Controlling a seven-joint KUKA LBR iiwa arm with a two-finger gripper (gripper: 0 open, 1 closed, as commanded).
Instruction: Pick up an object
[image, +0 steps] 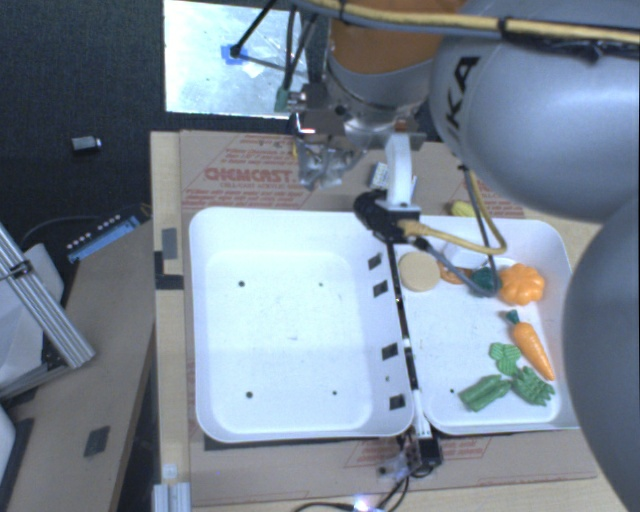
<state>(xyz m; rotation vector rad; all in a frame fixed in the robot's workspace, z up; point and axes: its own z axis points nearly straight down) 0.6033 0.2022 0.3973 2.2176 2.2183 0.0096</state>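
My gripper (320, 172) hangs high over the back rim of the left bin (215, 300), above the cardboard behind it, with the grey arm filling the upper right. The objects lie in the right bin (455, 340). A round tan disc (418, 272) sits near the divider. Beside it are a small teal piece (487, 283) and an orange pepper-like piece (522, 284). A carrot (531, 346) lies further front at the right. Green leafy pieces (486, 392) rest near the front rim. All of these are well to the right of the gripper and below it.
A yellow piece (461, 210) shows at the right bin's back rim, partly hidden by the arm. The black-clipped divider (398, 330) runs between the bins. Cardboard (240, 172) lies under both. A metal frame (40, 310) stands at the far left.
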